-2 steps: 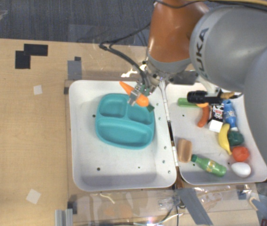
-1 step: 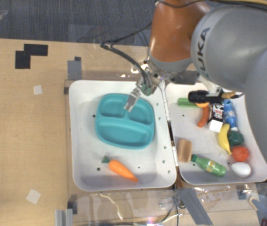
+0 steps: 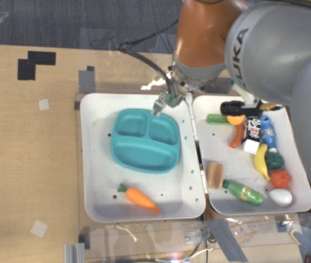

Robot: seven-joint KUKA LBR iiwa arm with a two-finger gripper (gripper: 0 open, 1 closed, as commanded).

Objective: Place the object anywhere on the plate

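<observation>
Gripper [image 3: 160, 107] hangs at the teal plate's [image 3: 144, 144] back rim, carrot [image 3: 140, 198] nearby untouched; can't tell jaw state.

wooden bench [image 3: 29, 163], two white bins [image 3: 97, 201] side by side

Part of the maker's name, the letters "KU", is read in black on the grey arm [image 3: 276, 43]. No other text can be made out.
</observation>
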